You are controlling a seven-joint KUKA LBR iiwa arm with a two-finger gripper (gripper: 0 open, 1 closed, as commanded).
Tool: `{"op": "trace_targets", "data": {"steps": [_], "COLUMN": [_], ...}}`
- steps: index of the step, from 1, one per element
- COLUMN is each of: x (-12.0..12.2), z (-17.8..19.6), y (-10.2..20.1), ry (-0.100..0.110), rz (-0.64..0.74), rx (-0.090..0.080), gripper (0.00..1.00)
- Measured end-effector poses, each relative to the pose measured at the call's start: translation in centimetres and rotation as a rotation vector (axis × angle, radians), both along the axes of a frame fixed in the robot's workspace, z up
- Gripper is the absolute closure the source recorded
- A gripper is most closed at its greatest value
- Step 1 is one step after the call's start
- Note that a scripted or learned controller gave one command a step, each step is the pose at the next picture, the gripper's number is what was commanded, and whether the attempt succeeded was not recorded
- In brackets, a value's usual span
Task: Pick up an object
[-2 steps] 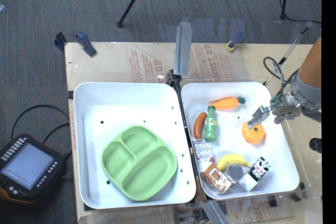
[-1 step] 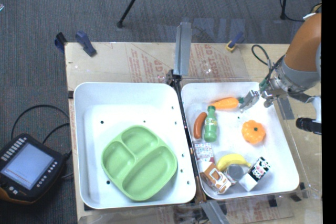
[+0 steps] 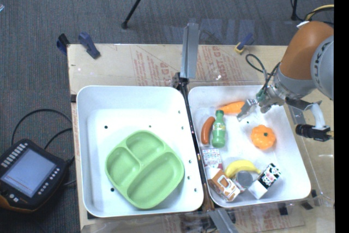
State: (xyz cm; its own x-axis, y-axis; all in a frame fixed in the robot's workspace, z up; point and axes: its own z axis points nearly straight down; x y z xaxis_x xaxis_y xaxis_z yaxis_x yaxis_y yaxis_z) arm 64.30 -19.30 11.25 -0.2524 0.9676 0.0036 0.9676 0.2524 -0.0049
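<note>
The right bin [image 3: 294,163] holds several small objects. An orange carrot [image 3: 233,108] lies near its back, with a red sausage [image 3: 207,129] and a green bottle [image 3: 218,128] to its left front. An orange pumpkin [image 3: 263,137] sits mid-right. A yellow banana [image 3: 241,167], a cow-patterned carton [image 3: 268,177], a grey can [image 3: 246,179], a brown box [image 3: 224,185] and a small white packet [image 3: 212,157] crowd the front. My gripper [image 3: 248,108] hangs over the bin's back, just right of the carrot's end, open with nothing between its fingers.
The left bin [image 3: 92,117] holds a green divided plate [image 3: 144,169]. A grey post [image 3: 190,54] stands behind the seam between the bins. Blue clamps [image 3: 87,44] sit on the bench's back left. A teach pendant [image 3: 27,169] lies on the floor at the left.
</note>
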Motion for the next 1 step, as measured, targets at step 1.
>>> {"op": "trace_targets", "data": {"steps": [1], "x": [0.24], "z": [8.92], "y": [-1.24], "ry": [-0.004], "rz": [0.021], "rx": [-0.002], "gripper": [0.00]}}
